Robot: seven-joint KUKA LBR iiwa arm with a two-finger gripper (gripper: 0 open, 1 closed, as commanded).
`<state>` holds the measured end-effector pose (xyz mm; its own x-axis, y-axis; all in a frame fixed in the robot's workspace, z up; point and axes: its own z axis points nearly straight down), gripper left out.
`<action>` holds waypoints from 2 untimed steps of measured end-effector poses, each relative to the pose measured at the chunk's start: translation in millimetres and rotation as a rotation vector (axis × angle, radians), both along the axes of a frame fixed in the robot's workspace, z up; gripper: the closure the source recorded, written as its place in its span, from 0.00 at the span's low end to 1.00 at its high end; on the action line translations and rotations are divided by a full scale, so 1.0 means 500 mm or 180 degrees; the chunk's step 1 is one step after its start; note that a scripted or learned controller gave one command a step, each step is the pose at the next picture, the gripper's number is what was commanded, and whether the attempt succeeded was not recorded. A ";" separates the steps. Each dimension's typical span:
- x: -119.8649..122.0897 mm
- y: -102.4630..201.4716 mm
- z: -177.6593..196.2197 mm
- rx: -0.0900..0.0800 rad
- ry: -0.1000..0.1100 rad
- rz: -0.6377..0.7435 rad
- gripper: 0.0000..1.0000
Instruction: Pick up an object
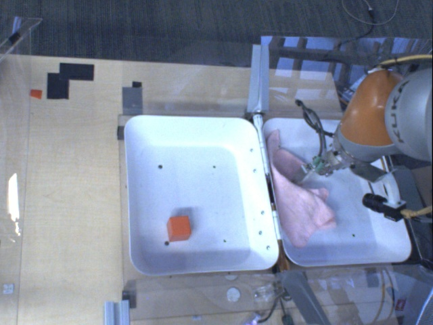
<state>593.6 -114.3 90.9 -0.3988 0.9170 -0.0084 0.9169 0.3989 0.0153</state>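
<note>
I see my gripper (312,170) low in the right bin (379,249), touching the pink cloth (301,205) that spreads below and left of it. An orange block (179,228) sits far left, in the other bin (142,181).

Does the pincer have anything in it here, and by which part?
Cannot be told. The pincer sits at the upper edge of the pink cloth in the right bin, but a grasp isn't visible.
</note>
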 end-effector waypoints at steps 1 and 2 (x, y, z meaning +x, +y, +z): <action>0.006 0.017 0.000 0.0001 0.0006 -0.0183 0.00; -0.178 0.006 0.001 -0.0004 -0.0001 -0.0036 0.00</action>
